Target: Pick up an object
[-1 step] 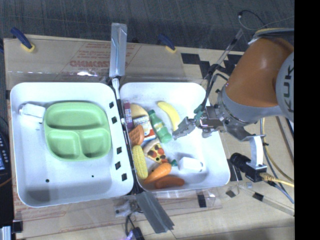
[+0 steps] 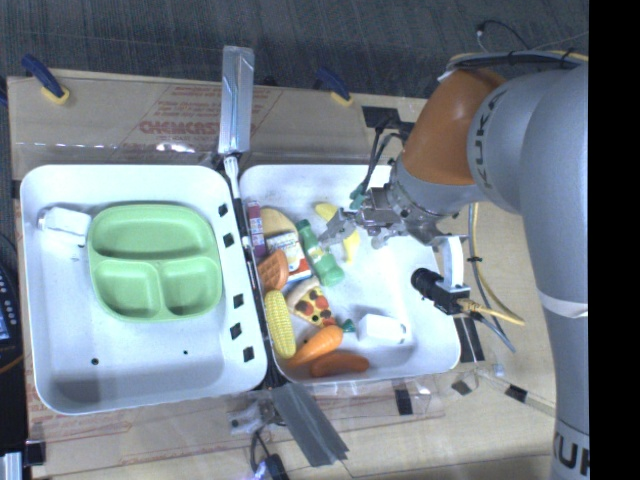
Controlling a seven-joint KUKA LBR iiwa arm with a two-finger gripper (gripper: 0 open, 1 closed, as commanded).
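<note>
Early in the pick, by the look of things: gripper [image 2: 362,220] low over the upper middle of the right bin [image 2: 425,338], nothing visibly lifted. State of the fingers impossible to tell, hidden under the wrist and blurred against the clutter. No object seen between them, so no hold to claim.

Candidates for the pick all crowded along the right bin's left side: a yellow banana-like piece [image 2: 327,211] just left of the gripper, a green bottle [image 2: 322,258] just below it, a corn cob [image 2: 279,322] against the dividing wall, a carrot [image 2: 320,343] and a reddish sausage shape [image 2: 338,365] near the bottom rim, a white block [image 2: 381,328] lying more apart toward the bin's middle. Probably the banana piece or the green bottle as the target, judging by closeness alone.

Left to do: close on 1 item, raise it clear of the pile.

Room for moving: bare white floor across the right half of the right bin, free for a sideways shift. Tight on the left, with toys touching each other and the shared wall close by. Left bin [image 2: 50,368] holding a green divided tray [image 2: 155,260] and a small white piece [image 2: 64,221] near its upper left corner, with bare floor below the tray. Clamps and fixtures on the bench around the bins' rims, worth avoiding on any wide swing.
</note>
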